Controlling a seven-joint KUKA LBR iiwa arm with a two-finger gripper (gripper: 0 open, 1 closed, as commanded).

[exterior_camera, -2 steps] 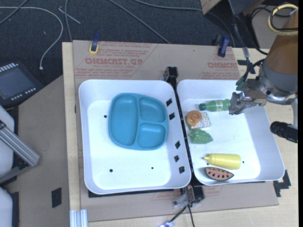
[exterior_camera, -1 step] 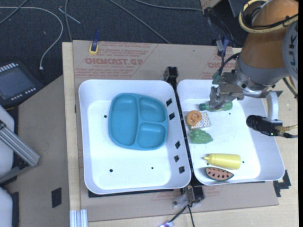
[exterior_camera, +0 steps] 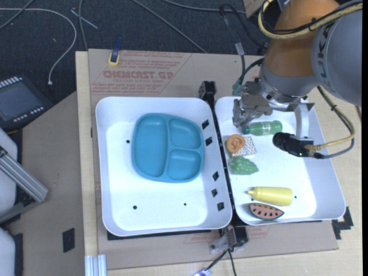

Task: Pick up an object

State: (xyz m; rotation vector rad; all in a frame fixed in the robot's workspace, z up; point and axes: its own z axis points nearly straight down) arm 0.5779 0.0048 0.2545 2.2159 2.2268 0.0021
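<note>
My gripper (exterior_camera: 246, 112) hangs low over the far left part of the right bin (exterior_camera: 322, 180), just above the left end of a green bottle (exterior_camera: 265, 128) that lies on its side. An orange ring-shaped toy (exterior_camera: 234, 142) and a small patterned box (exterior_camera: 249, 148) lie just in front of the gripper. Below them sits a green leafy toy (exterior_camera: 243, 165). A yellow bottle (exterior_camera: 271, 195) and a watermelon slice (exterior_camera: 265, 213) lie near the front rim. Nothing is seen held in the gripper.
The left bin (exterior_camera: 115, 177) holds a blue divided plate (exterior_camera: 168, 147). A black divider with clips (exterior_camera: 214, 148) runs between the bins. A black fitting on a yellow cable (exterior_camera: 292, 143) hangs from the arm over the right bin. The arm's bulk covers the bin's far right corner.
</note>
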